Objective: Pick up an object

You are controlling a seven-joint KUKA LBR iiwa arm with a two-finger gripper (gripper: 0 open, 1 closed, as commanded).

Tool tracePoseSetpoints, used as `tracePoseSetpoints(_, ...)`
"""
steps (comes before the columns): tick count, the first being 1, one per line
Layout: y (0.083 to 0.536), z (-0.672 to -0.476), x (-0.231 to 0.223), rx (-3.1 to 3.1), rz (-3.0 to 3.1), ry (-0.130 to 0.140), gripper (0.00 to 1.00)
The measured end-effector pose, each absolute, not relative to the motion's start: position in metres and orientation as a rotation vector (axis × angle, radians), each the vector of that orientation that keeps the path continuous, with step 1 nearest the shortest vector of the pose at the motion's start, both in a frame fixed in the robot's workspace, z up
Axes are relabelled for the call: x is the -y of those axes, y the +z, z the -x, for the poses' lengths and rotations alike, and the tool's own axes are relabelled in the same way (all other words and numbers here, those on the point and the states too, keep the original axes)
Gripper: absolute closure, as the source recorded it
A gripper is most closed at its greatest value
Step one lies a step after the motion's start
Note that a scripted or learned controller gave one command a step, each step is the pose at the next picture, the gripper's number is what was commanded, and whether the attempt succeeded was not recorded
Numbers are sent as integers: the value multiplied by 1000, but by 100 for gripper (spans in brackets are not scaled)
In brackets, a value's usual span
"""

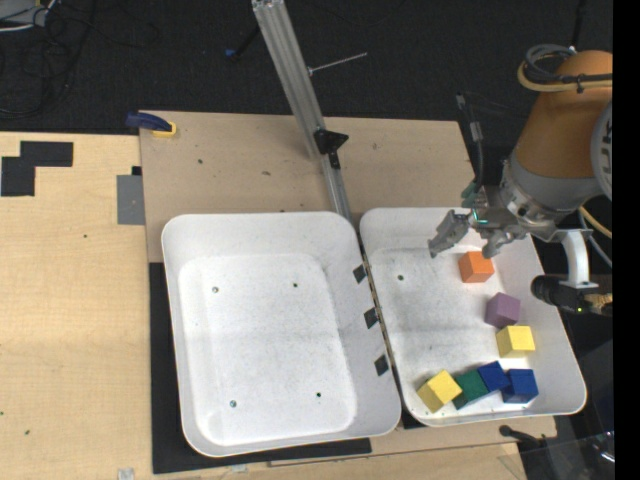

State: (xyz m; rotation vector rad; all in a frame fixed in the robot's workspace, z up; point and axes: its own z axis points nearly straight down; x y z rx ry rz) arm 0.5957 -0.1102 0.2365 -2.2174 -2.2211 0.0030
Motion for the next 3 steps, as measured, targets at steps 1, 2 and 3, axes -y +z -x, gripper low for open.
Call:
tracePoseSetpoints(1, 237, -596, 111, 2219, 2220, 2, 0)
tracePoseSetpoints(2, 177, -591, 119, 2216, 2217, 9, 0)
tracePoseSetpoints(3, 121, -580, 123, 2215, 2216, 9, 0)
